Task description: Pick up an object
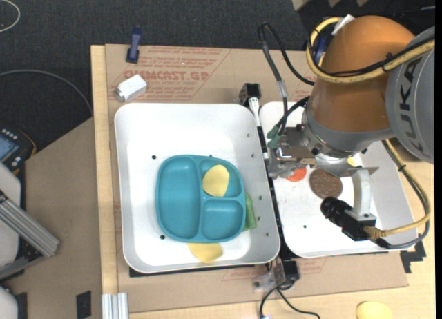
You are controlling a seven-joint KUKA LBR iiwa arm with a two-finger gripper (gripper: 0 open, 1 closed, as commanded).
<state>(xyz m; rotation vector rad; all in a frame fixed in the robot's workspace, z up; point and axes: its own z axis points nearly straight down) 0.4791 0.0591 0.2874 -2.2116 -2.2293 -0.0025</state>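
From my seat I see the arm [359,83] hanging low over the right bin [387,242], its bulk covering most of that bin's upper half. The jaws are somewhere under the wrist and I cannot tell whether they are open or closed, nor whether anything sits between them.

Beside the wrist, on the right bin's floor, lie a brown disc [325,184] and a small red piece [295,175], both close to the arm's lower end. In the left bin [138,131] sits a teal divided plate [197,197] with a yellow piece [215,180] in one of its compartments; another yellow piece [205,250] rests on the bin floor just at the plate's near edge, and a green sliver [250,213] lies along its right side.

My reading: nothing is visibly lifted yet. The arm seems to be at the reach-down stage over the right bin, probably for the disc or the red piece, so closing and lifting are left.
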